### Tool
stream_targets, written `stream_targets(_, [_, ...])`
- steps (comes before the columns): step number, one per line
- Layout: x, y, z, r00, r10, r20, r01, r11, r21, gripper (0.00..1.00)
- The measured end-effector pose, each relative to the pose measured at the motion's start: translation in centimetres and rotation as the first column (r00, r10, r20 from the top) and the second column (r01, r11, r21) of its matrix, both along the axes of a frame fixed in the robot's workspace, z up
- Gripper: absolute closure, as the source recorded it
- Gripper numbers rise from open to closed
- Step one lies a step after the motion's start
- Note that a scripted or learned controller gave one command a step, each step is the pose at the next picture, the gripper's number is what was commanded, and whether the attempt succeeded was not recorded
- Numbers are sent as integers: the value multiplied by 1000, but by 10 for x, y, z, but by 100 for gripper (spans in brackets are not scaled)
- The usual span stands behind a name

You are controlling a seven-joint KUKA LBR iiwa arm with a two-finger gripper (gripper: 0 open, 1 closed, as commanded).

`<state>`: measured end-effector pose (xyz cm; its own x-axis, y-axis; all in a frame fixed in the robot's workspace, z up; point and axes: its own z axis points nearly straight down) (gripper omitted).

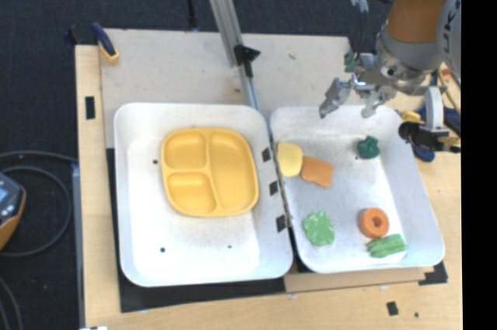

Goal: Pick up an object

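Note:
My gripper (351,103) hangs above the far edge of the right bin (342,126), its two fingers spread open with nothing between them. Below it in that bin lie a dark green piece (367,147), a pale yellow piece (290,159) touching an orange wedge (317,172), a light green leafy piece (318,228), an orange ring (374,222) and a green pod (387,245). The dark green piece is the nearest to the fingers, a little toward the front and right.
The left bin (140,243) holds a yellow divided plate (210,170). A slanted metal post (221,2) rises behind the gap between the bins. Blue clamps (423,136) sit at the right bin's far right edge.

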<state>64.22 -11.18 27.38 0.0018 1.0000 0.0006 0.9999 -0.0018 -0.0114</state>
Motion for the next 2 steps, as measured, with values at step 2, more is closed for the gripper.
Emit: stream_targets(2, [0, 4, -35, 1000, 2, 9, -2, 1000, -2, 0])
